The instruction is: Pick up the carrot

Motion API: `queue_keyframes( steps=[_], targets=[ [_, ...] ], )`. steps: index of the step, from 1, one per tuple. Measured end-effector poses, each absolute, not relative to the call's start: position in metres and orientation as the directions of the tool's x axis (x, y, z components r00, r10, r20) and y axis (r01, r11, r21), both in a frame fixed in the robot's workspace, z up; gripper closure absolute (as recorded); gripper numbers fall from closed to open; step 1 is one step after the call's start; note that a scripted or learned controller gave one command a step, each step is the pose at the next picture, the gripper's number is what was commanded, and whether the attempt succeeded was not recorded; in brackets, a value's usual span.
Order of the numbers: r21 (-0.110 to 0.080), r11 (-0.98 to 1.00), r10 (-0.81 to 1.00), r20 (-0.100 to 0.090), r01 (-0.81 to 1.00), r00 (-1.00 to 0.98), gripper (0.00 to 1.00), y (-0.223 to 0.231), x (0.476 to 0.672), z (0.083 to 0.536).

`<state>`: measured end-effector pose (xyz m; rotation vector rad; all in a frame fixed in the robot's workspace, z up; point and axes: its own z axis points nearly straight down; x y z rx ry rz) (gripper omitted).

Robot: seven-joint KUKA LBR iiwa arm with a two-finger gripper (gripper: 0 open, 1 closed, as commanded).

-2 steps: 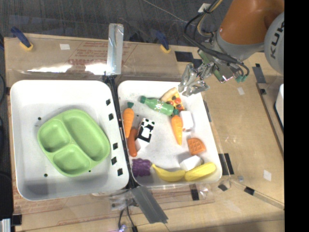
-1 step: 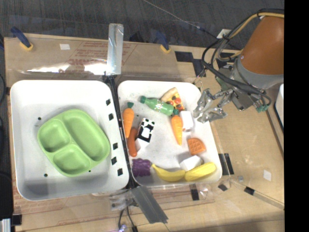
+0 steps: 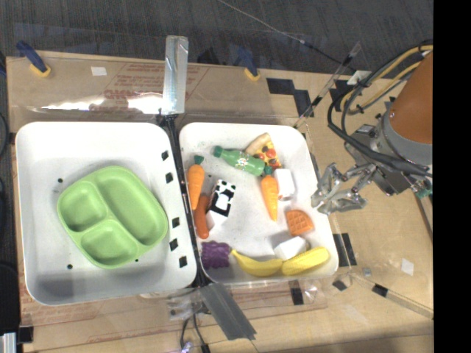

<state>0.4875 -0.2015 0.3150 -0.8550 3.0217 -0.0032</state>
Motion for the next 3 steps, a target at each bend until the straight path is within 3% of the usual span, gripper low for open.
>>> queue_keyframes(
  steps=[1, 2, 3],
  targets=[
    [-0.004, 0.85, -0.528, -0.002, -0.528, -0.85, 1.0, -0.201, 0.489, 0.326],
    [-0.003, 0.663, -0.749, -0.001, -0.749, -0.663, 1.0, -0.21, 0.493, 0.347],
    [0.002, 0.488, -0.873, 0.0, -0.873, -0.488, 1.0, -0.209, 0.489, 0.295]
  ],
)
